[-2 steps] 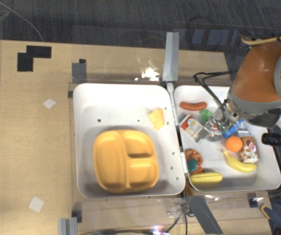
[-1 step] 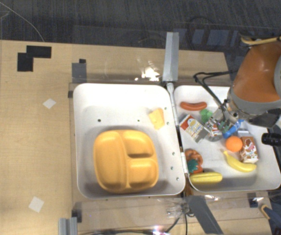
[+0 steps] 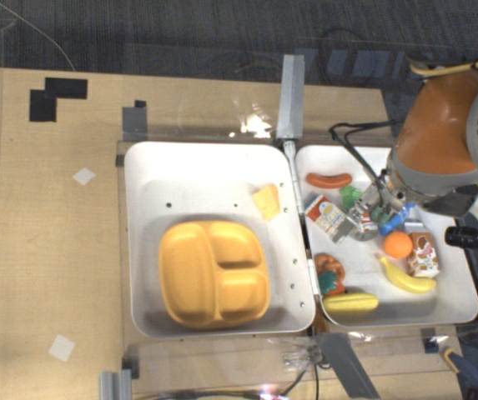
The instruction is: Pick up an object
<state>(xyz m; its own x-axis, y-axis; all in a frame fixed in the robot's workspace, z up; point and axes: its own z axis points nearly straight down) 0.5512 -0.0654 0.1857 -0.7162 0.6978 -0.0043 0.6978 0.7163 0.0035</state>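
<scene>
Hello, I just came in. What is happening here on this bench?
A grey and orange robot arm reaches from the right into the right bin, which holds toy food. Its gripper is low among a small carton, a green piece and a blue piece; nothing is clearly held. The left bin holds a yellow divided tray and a yellow wedge.

Small carton (image 3: 328,217) flat, right bin's (image 3: 464,307) left.
</scene>
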